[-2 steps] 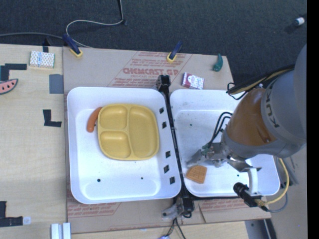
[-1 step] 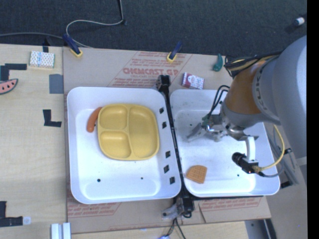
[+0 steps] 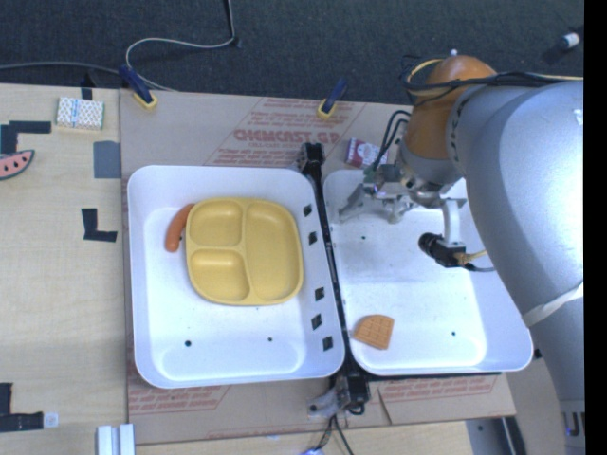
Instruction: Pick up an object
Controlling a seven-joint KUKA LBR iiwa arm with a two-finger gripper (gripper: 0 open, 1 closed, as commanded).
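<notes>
Camera view: two shallow white bins side by side on the tabletop [image 3: 57,282], over a cardboard sheet [image 3: 275,136] with red print. Left bin [image 3: 152,349] holds a yellow divided plate [image 3: 245,251], three compartments, lying flat toward the bin's upper half. Orange sausage-shaped toy [image 3: 175,227] lies just beside the plate's left edge, touching or nearly touching it, tucked partly under the rim. Right bin [image 3: 493,349] holds a small tan waffle-like piece [image 3: 374,331] near the lower left corner, close to the divider between bins, well apart from the arm. Grey arm [image 3: 531,169] comes in from the right, orange band [image 3: 438,107] above the wrist, reaching over the upper part of the right bin. Gripper [image 3: 379,197] sits low at the bin's upper left area, metal parts splayed; cannot tell whether it is spread or closed, nothing seen between. Black cylindrical part [image 3: 438,246] sticks out below the wrist. Small red-and-white packet [image 3: 358,152] on the cardboard just above the right bin. Yellow-blue clamps [image 3: 138,87] at the cardboard's top edge. White patterned sponge-like block [image 3: 80,114] at upper left of the tabletop.
</notes>
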